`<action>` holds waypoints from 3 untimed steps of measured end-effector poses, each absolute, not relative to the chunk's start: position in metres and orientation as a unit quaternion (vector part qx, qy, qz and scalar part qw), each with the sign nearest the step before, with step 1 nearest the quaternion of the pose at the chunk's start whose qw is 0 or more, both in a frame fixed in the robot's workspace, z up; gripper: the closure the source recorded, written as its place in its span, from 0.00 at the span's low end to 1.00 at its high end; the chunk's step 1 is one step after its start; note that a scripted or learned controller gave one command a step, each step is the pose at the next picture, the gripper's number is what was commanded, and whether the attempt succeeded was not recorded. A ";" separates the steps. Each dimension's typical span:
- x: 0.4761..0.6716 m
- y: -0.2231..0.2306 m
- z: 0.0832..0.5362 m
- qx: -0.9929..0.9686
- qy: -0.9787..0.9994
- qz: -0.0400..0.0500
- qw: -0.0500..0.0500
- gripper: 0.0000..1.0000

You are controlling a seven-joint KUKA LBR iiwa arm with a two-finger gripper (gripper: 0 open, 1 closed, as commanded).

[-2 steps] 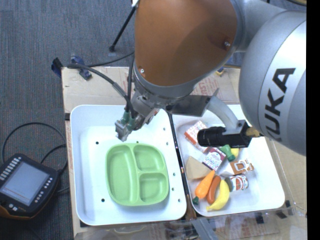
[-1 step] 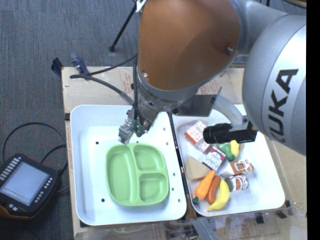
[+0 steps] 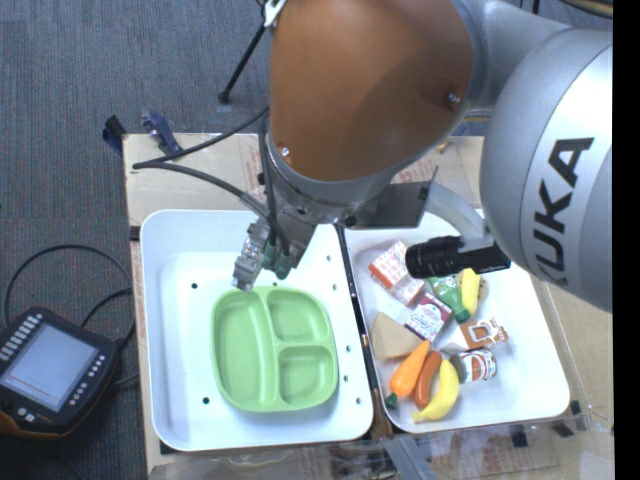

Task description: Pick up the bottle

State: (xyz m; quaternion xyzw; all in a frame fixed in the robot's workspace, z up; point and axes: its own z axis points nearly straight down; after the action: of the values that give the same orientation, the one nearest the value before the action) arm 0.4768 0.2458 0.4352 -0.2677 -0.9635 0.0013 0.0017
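A small green bottle (image 3: 449, 297) lies slantwise in the right bin (image 3: 540, 368), among several toy foods and beside a yellow piece (image 3: 470, 288). My gripper (image 3: 263, 266) hangs over the left bin (image 3: 170, 268), just above the far left rim of the green divided plate (image 3: 275, 348). Its two fingers stand apart, open, with nothing between them. The gripper is well to the left of the bottle, across the wall that divides the bins.
The right bin also holds a carrot (image 3: 409, 370), a banana (image 3: 441, 392), a cheese wedge (image 3: 392, 336), small cartons (image 3: 394, 268) and a red-labelled jar (image 3: 478, 366). A black cylinder (image 3: 450, 258) juts over the right bin's far side. The big arm overhangs both bins' far edges.
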 end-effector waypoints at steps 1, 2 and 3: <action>0.477 0.245 0.435 -0.216 -0.976 0.001 0.002 1.00; 0.478 0.244 0.435 -0.236 -0.972 0.001 0.002 1.00; 0.477 0.245 0.435 -0.184 -0.983 0.001 0.002 1.00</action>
State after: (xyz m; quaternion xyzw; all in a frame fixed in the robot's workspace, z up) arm 0.4773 0.2451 0.4353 -0.1843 -0.9829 0.0010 0.0018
